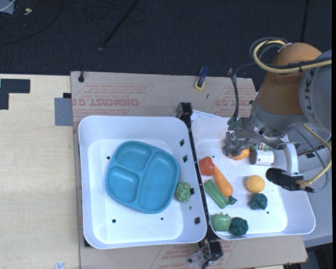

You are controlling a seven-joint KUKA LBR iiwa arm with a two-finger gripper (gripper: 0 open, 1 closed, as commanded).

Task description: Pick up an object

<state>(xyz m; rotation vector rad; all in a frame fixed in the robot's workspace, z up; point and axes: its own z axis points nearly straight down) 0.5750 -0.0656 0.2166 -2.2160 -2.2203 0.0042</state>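
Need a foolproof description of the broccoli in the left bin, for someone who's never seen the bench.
Start at the left white bin, the one holding the blue divided plate. Look just off the plate's right edge, near the divider between the bins: the small green broccoli floret sits there. It is the lone loose item in that bin; the darker green florets lie in the right bin.

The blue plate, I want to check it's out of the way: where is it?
The blue plate lies in the left bin of the camera view, with a small green broccoli at its right edge.
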